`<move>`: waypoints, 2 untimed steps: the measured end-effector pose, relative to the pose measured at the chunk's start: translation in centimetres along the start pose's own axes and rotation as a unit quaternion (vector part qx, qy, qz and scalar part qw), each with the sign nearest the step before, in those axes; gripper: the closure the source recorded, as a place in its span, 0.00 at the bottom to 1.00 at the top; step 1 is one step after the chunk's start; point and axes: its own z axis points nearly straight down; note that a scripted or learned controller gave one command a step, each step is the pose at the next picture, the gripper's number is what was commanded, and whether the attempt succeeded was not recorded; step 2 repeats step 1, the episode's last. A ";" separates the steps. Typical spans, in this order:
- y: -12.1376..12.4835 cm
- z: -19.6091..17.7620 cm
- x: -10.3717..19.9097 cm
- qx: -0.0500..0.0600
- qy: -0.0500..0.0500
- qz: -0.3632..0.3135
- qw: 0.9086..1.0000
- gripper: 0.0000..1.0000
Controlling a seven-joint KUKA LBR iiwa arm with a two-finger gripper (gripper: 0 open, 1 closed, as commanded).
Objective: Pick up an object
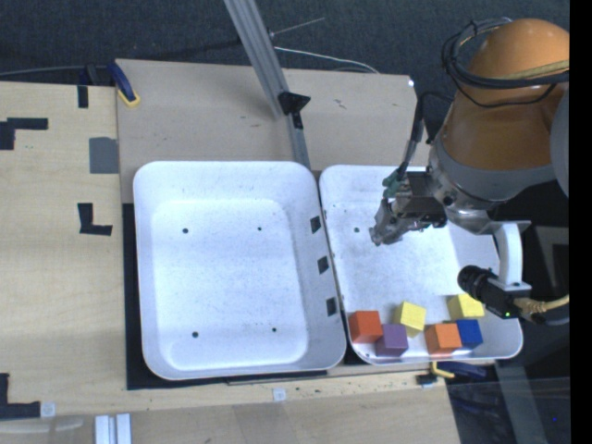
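Note:
Several small blocks lie along the near edge of the right bin (pixel 370 271): an orange block (pixel 365 325), a purple block (pixel 394 339), a yellow block (pixel 412 316), a second orange block (pixel 444 338), a blue block (pixel 469 332) and another yellow block (pixel 466 305). My gripper (pixel 386 230) hangs over the bare middle of the right bin, well above and behind the blocks. Nothing shows between its fingers. The big orange-banded wrist hides the right bin's far right part.
The left bin (pixel 227 266) lies beside the right one, sharing a rim with black clips. A slanted metal pole (pixel 264 58) rises behind the bins. A black fitting (pixel 486 289) with a cable sits at the right bin's right edge.

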 end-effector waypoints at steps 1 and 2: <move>0.0 0.2 -0.3 0.001 -0.001 0.003 1.000 0.00; 0.0 0.2 -0.3 0.001 -0.001 0.003 1.000 0.00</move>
